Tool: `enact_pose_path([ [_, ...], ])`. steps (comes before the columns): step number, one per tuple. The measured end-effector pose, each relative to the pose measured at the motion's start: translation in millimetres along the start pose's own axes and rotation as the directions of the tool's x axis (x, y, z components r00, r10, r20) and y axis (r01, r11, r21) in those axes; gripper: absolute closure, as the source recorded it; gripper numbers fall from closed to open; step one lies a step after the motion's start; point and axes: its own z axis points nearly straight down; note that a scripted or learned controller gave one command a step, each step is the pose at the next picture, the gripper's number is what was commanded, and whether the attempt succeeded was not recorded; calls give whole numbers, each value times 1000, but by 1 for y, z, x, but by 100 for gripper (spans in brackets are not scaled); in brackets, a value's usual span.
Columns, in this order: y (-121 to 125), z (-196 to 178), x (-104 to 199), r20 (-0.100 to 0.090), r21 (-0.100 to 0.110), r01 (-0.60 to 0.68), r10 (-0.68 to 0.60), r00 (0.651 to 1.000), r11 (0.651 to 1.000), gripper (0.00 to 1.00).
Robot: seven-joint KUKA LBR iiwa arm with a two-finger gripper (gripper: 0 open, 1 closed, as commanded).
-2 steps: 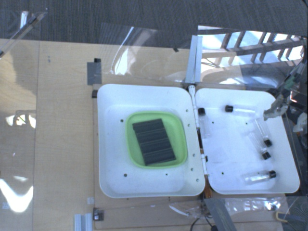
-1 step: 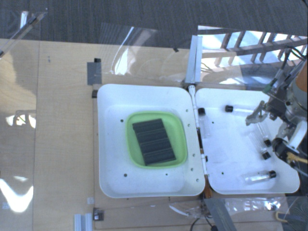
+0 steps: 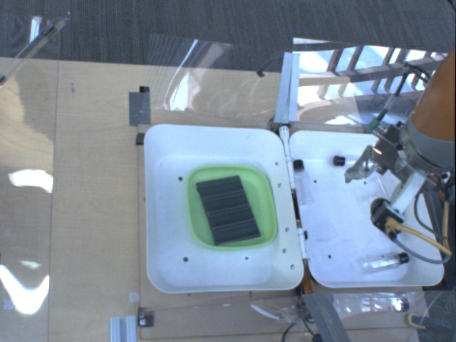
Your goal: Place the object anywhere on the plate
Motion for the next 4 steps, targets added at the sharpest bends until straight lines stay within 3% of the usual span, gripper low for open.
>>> enact_pose_path([
  [1, 45, 40, -27, 2, 3, -11, 11, 1000, 1000, 0],
  [2, 70, 21, -72, 2, -1, -82, 82, 997, 997, 0],
  [3, 78, 26, -101, 2, 0, -107, 107, 994, 994, 0],
  [4, 115, 49, -34, 3, 3, -102, 102, 995, 995, 0],
])
